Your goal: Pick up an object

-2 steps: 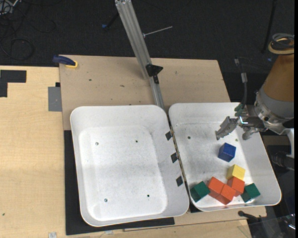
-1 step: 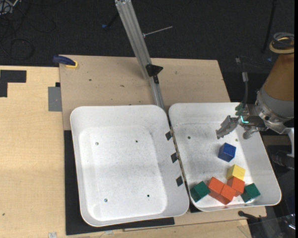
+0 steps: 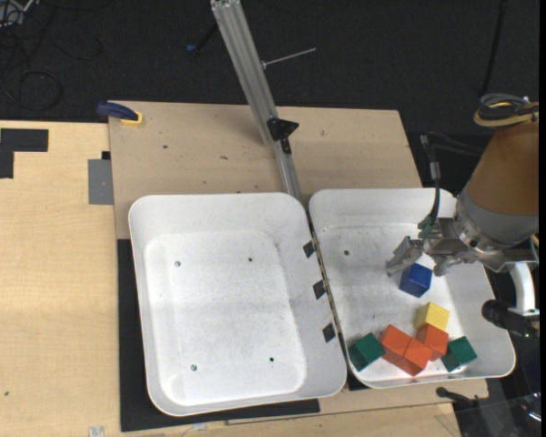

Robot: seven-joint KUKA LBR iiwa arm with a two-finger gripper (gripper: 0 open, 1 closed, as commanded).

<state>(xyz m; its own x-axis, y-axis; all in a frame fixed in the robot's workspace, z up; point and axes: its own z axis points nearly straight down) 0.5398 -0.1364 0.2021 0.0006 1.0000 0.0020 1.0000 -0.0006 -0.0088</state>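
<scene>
The blue block (image 3: 416, 279) sits in the right bin (image 3: 364, 217), just under the gripper (image 3: 428, 253), whose grip state I cannot tell; nearer the front, orange blocks (image 3: 409, 346) partly hide each other

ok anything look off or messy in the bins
Nothing stands out. The blocks sit inside the right bin: a blue cube just below the pincer, the rest clustered at the near edge around the orange blocks. Nothing spilled.
</scene>
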